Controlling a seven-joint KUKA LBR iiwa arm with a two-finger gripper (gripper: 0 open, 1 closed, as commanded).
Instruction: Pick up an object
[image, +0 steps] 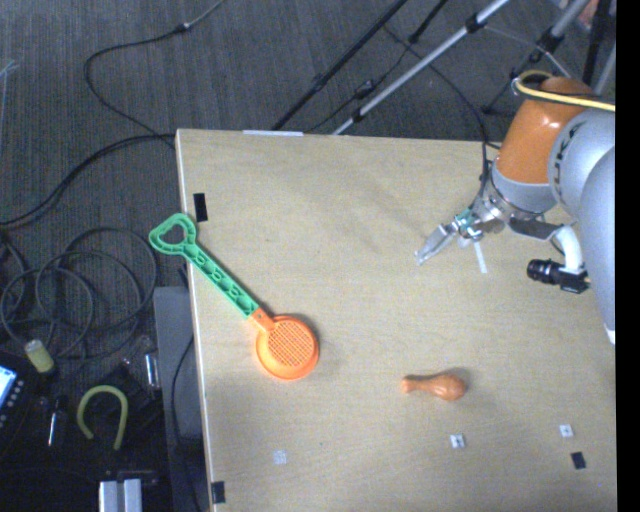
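Arm (575, 150): grey with orange band, reaching in from the right edge, wrist tilted toward the middle of the bench (350, 230)
Gripper (452, 245): raised over the upper right part of the bench, pointing down and left
Fingers (430, 246): spread apart in a clear V, nothing between them
Nearest object: small orange drumstick-shaped toy (437, 385), lying flat, fat end to the right, narrow neck to the left, well below the gripper and apart from it
Other object: green-handled paddle with orange mesh head (240, 300), lying on a diagonal at the left, head toward the bench centre, well apart from the toy
Step in hand: approach, no grasp yet
Doing it well: centre over the fat end of the toy, turn the wrist so the fingers close across the short width rather than along the length, descend straight, close only once low on both sides
Risk: rounded, smooth-looking body likely to roll or squirt out under an off-centre pinch
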